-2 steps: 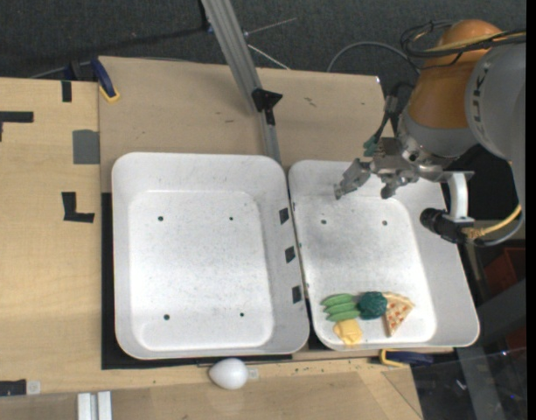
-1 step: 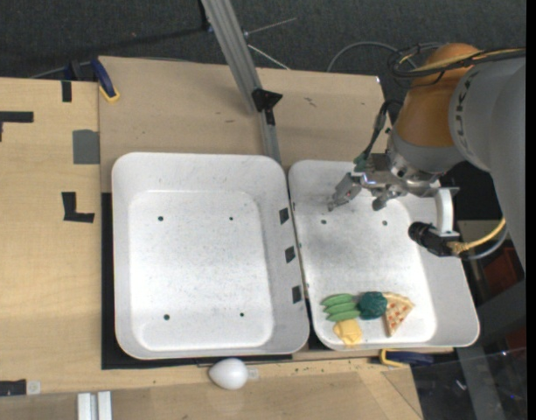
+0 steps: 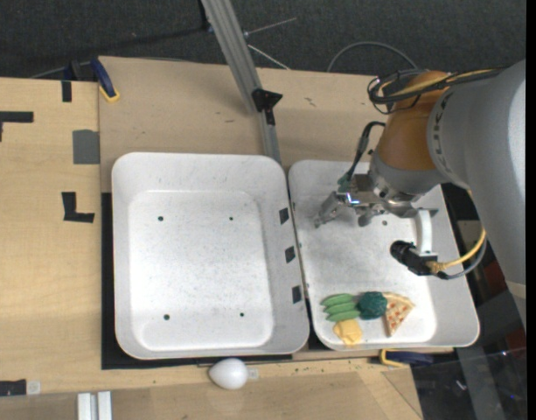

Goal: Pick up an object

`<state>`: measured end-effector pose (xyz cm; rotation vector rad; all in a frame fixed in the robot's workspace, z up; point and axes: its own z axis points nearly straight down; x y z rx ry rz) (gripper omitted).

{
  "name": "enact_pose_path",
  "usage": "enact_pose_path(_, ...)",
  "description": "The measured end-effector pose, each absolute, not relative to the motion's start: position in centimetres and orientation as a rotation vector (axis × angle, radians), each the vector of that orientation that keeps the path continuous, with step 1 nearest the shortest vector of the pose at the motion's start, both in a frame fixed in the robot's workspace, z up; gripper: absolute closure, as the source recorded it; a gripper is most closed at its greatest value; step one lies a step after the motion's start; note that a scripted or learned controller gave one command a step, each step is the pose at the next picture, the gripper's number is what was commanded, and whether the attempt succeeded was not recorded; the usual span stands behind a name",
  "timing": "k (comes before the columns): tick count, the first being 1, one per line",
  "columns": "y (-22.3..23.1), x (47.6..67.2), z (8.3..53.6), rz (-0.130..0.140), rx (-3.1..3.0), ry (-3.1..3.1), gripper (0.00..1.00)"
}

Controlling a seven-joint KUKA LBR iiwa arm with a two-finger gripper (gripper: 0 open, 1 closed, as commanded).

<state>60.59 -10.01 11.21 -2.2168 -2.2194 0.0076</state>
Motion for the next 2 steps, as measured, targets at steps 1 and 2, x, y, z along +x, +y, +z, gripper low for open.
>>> enact_pose_path(1, -10.0, 60.7, 12.5, 0.003, -2.218, -2.222, 1.0)
enact_pose_path(2, -10.5, 60.6, 18.7, -0.004, -2.223, -2.225, 1.0)
